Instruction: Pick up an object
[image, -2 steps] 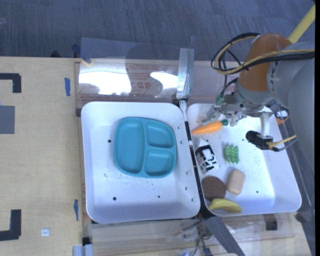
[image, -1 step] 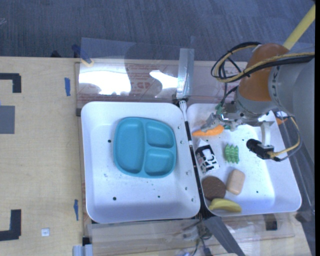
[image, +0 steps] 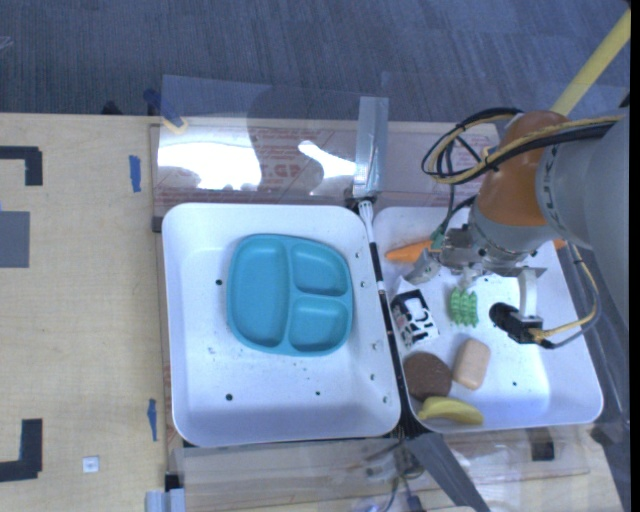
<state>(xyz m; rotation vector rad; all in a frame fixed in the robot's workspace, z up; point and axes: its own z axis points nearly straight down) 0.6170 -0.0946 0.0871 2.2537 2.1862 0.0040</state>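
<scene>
End effector (image: 462, 262) is lowered over the right bin (image: 570, 385), near the carrot (image: 410, 251) and green toy (image: 463, 306) clustered at its back-left. Opening and any hold cannot be told. Blue tray (image: 290, 293) is kept apart in the left bin (image: 190, 330).

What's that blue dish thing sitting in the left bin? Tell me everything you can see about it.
The blue tray is a turquoise, plastic-looking plate with rounded corners, split into three compartments: one large section along its left side and two smaller ones stacked on its right. All three look empty. It lies flat, open side up and slightly rotated, roughly in the middle of the left bin. It rests on the bin's white floor and touches nothing else; the gripper is over the other bin, away from it.
</scene>
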